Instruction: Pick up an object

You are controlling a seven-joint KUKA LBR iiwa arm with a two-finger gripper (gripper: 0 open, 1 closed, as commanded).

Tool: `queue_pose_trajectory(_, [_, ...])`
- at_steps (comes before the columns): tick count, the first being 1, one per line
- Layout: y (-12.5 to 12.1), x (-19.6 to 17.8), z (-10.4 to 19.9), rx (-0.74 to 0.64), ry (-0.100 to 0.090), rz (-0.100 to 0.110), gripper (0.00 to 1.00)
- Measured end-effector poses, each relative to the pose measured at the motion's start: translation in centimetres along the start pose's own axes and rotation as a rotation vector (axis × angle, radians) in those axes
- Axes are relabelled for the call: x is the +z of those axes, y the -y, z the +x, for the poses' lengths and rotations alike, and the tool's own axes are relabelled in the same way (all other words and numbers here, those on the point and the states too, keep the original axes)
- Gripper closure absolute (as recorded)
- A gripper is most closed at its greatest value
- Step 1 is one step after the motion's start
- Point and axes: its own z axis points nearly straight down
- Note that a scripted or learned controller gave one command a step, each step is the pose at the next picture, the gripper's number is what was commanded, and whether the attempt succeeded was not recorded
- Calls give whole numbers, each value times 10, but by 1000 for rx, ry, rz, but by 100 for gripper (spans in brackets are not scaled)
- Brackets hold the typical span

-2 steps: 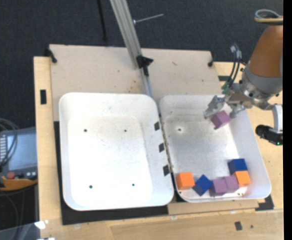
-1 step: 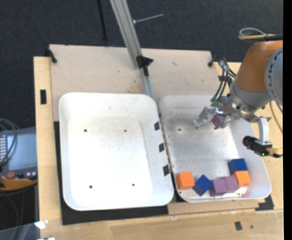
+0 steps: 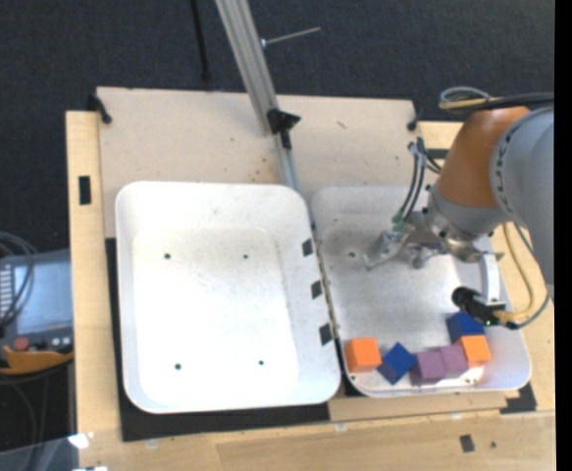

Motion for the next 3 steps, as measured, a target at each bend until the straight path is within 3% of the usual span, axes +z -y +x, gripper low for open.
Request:
queue_pose_trajectory(1, [-3, -16, -1, 5, 0, -11, 100])
queue_pose_trajectory(2, [1, -70, 7, -4, 0, -12, 100])
queue_pose_trajectory(3, [0, -99, 5, -4, 1, -8, 100])
